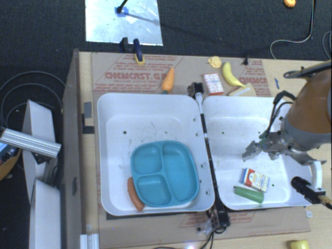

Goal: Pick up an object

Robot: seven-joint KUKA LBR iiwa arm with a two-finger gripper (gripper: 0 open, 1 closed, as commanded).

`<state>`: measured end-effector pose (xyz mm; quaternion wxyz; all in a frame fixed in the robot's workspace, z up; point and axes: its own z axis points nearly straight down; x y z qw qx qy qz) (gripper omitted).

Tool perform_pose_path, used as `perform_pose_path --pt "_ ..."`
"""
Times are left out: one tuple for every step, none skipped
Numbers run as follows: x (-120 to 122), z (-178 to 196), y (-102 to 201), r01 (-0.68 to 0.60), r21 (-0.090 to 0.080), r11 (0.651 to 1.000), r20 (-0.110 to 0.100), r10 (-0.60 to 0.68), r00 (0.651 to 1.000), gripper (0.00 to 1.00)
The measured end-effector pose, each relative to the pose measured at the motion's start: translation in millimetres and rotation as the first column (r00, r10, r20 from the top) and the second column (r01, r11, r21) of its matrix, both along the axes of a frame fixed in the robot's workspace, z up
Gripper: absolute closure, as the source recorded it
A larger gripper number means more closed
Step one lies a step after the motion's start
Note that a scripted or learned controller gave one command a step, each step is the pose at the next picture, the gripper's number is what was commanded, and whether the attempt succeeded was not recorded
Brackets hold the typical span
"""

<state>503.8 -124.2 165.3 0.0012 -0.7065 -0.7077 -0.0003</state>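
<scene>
1. Bench [104,71]: a cardboard-covered top bearing two shallow white bins side by side. Loose items lie on the far strip beyond the bins: a carrot [167,80], a small red-and-white box [213,84] and a banana [230,75].
2. Left bin [111,113]: holds a blue divided plate [164,173] at its near middle, with an orange sausage-shaped toy [135,193] just beside the plate's near-left edge.
3. Right bin [228,118]: holds two candidate objects toward its near side, a small red, white and blue carton [255,179] and a green cylindrical piece [249,193] just nearer than it. The two lie close together; I cannot tell whether they touch.
4. Arm [311,113]: reaches in from the right over the right bin, orange band above the wrist.
5. Gripper [253,150]: sits above the bin floor, on the far side of the carton and apart from it. It holds nothing. The fingers appear spread, though the tips are small and somewhat blurred.
6. Judged step: approach before grasp. The carton looks the nearest target.
7. To do it well: centre the fingers over the carton, align them across its narrow side, and descend straight so that the green piece is not pushed. Close only once the carton sits between the fingers, and lift slowly, since a flat carton can slip.
</scene>
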Motion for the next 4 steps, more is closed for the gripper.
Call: perform_pose_path --pt "-19.0 -64.9 8.1 0.001 0.000 1.000 -0.004 -0.001 1.000 0.00" --pt "75.3 61.8 -28.4 -0.004 -0.010 1.000 0.023 0.004 1.000 0.00" --pt "44.7 -26.4 -43.1 0.003 -0.001 1.000 -0.004 -0.003 1.000 0.00" --pt "5.5 -52.2 8.5 -0.004 0.002 1.000 -0.004 0.004 1.000 0.00"
